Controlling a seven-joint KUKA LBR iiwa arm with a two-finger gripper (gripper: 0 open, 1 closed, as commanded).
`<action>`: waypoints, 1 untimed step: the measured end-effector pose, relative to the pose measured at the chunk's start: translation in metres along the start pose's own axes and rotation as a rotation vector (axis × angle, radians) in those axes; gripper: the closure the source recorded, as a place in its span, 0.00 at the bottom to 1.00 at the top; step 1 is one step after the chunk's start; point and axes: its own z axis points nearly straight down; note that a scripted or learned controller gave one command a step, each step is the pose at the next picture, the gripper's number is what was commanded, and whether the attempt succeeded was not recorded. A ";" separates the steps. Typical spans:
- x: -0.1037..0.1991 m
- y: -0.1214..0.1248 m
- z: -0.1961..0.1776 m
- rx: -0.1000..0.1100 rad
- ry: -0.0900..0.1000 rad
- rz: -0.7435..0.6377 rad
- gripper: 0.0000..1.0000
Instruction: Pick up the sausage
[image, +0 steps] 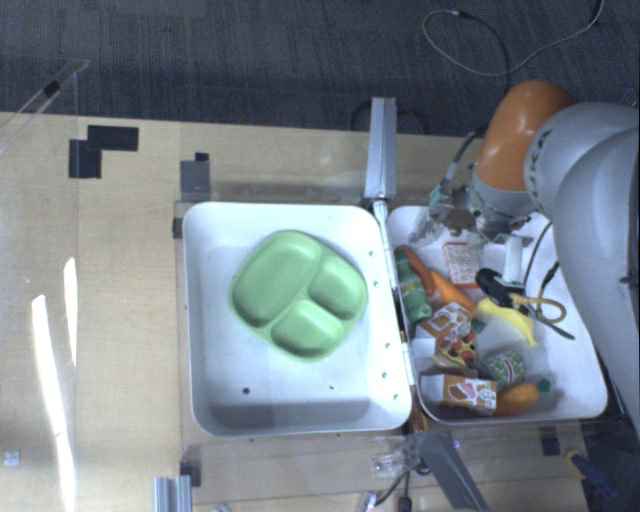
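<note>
A: At the far edge of the right bin (588, 372), the gripper (470, 222) hangs low over the clutter, under the arm (590, 190) and its orange band (520, 125).

B: Is it spread or pressed together?

A: I cannot tell. The wrist and its cables hide the tip, and nothing can be seen pinched in it.

B: Where is the sausage?

A: The likeliest piece is an orange-red stick, the sausage (440, 284), lying aslant near the right bin's left wall, in its far half. It sits just nearer the camera than the gripper and apart from it. A green item (406, 278) lies beside it against the wall.

B: What else is in that bin?

A: A banana (510, 322) lies near the middle, with dark-handled scissors (518, 294) just beyond it. A round green ball (505, 365) sits toward the near edge. At the near edge a small box (468, 392) touches a carrot (520, 398) with a green end. Another printed card (462, 262) lies flat right below the gripper.

B: And the left bin?

A: The left bin (215, 330) carries a green plate (300, 292) with three wells, near its centre.
</note>
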 end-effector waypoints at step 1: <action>0.083 -0.051 -0.092 0.017 0.006 0.239 0.00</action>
